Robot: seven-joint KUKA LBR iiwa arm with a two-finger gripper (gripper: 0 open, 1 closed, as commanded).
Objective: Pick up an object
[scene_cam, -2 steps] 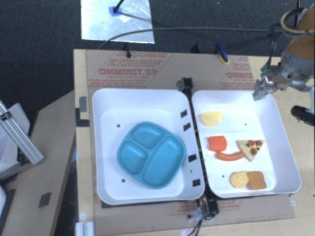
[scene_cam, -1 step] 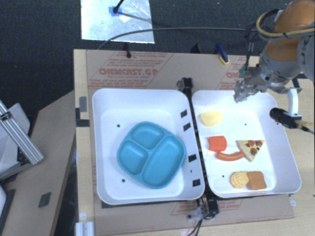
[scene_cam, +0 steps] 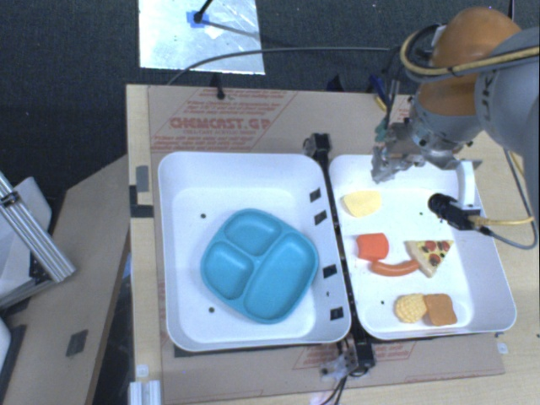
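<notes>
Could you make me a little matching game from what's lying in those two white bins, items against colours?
Things:
1. divided plate
2. pizza slice
3. sausage
4. flat piece nearest the gripper

Colours:
A. pale yellow
B. blue
C. orange-red, curved
D. tan with red spots

Pairs: 1-B, 2-D, 3-C, 4-A

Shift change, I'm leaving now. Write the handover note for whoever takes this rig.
Gripper: above the back left corner of the right bin, nothing seen between its fingers.
Right bin: yellow piece nearest the gripper, red piece, sausage, pizza slice, waffle and brown piece at the front.
Left bin: blue divided plate.
Done: nothing picked.
Left: grasp and lift one object.
</notes>
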